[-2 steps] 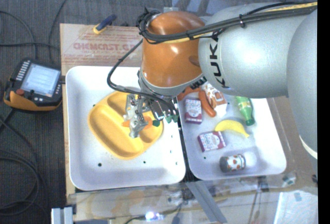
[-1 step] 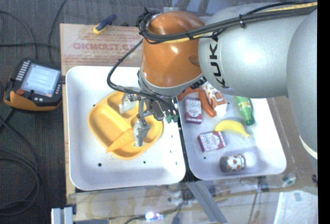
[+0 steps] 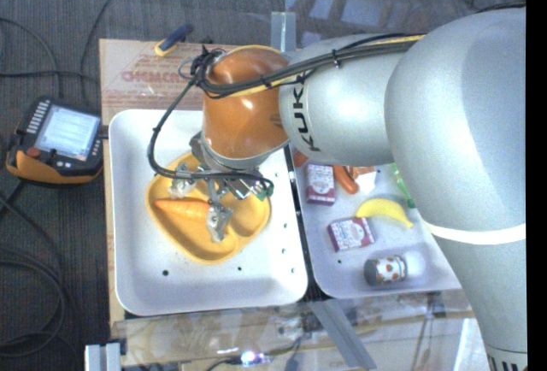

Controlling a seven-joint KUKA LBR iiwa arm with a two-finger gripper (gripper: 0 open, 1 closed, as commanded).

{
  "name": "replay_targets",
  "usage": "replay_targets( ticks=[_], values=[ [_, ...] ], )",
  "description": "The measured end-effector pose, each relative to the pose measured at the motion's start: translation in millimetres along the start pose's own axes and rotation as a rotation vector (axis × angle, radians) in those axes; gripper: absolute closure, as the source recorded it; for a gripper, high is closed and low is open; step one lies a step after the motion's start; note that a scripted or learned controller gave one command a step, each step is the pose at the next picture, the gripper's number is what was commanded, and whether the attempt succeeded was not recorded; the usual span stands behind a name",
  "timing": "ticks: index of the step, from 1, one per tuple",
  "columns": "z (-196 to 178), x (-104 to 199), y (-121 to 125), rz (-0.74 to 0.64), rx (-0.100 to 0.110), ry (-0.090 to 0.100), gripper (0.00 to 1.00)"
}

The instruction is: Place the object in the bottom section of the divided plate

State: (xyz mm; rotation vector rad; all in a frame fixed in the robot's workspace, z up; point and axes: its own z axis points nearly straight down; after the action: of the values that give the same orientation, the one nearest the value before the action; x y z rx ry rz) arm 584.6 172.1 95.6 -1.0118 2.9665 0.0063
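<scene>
Black KUKA lettering (image 3: pixel 296 114) down the grey arm (image 3: pixel 444 130), just at 3 o'clock of its orange band (image 3: pixel 244 108). Faded red print on the cardboard sheet (image 3: pixel 141 74) under the bins at 12 o'clock, too blurred to read. Red-and-white labels on two small packets, wording too small to make out. Two white bins side by side on the surface: left bin (image 3: pixel 128 275) with one yellow-orange divided plate (image 3: pixel 201 245), and in that plate one orange carrot (image 3: pixel 179 211), lying flat towards the plate's 9 o'clock side, tip pointing to 9 o'clock; which section, impossible to tell, with the dividers hidden under the wrist. Claw (image 3: pixel 218 222) low over the plate's middle, just at 3 o'clock of the carrot; apart or together, cannot tell, and nothing seen gripped. Right bin (image 3: pixel 342 275), partly under the arm, with one packet (image 3: pixel 320 184) at its 10 o'clock corner, a second packet (image 3: pixel 351 233) near the middle, one banana (image 3: pixel 385 210) at 2 o'clock of that second packet, one dark-lidded jar (image 3: pixel 389 269) on its side at 6 o'clock, and one orange sausage-like piece (image 3: pixel 346 179) beside the first packet. Off the surface at 9 o'clock, on the carpet, one orange-edged teach pendant (image 3: pixel 55 138) with a lit screen, text unreadable.
</scene>
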Motion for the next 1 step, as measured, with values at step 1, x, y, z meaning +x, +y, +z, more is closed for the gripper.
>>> replay_targets(
  ticks=[1],
  values=[
    [4.1,-36.4,-27.1,-0.264,-0.017,0.011,0.00]
  ],
)
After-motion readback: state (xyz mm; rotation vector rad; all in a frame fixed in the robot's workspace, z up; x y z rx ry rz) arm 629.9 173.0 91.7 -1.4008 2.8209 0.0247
